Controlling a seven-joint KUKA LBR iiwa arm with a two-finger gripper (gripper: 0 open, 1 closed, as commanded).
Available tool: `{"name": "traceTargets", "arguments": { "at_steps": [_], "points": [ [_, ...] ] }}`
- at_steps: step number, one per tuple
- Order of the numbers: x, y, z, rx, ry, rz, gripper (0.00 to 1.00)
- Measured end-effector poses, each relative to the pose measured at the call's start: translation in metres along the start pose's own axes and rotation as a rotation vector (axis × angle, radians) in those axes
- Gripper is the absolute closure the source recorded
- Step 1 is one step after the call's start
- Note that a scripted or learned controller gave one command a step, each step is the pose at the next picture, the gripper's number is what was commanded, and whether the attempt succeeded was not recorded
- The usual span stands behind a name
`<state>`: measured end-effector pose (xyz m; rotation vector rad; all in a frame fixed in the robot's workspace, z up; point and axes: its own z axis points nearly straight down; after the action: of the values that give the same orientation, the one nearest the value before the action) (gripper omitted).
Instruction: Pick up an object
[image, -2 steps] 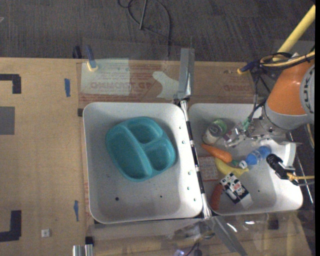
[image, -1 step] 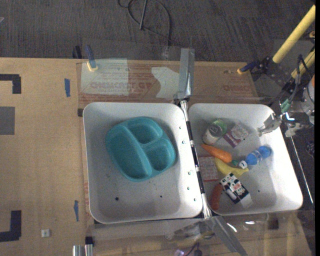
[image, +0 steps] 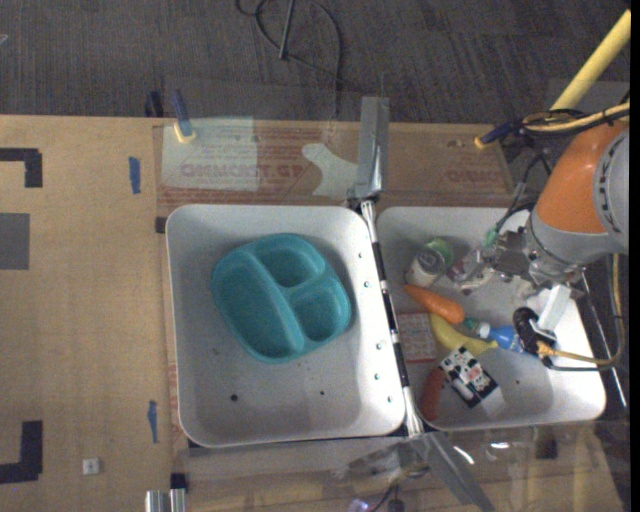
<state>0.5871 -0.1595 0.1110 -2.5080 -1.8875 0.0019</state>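
Bench (image: 80, 330) first, brown, carrying two white bins side by side. Left bin (image: 200, 400) holds a teal divided plate (image: 282, 296) lying flat. Right bin (image: 575, 395) is the busy one, and the arm (image: 585, 195) leans over it from the right. Its pincer (image: 478, 266) sits low near a small can (image: 430, 258), and whether it is apart or together I cannot tell. Just below, an orange carrot (image: 435, 303) lies with its long axis slanting, thin tip toward upper left. Beneath that, a banana (image: 455, 335), then a black-and-white block (image: 469, 377).
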Motion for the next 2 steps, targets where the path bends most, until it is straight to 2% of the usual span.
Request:
{"name": "traceTargets", "arguments": {
  "at_steps": [1,2],
  "points": [
    [-0.004,0.073,0.016,-0.019,-0.001,-0.049,0.0],
    [-0.045,0.036,-0.156,-0.005,-0.002,0.099,0.0]
  ]
}}
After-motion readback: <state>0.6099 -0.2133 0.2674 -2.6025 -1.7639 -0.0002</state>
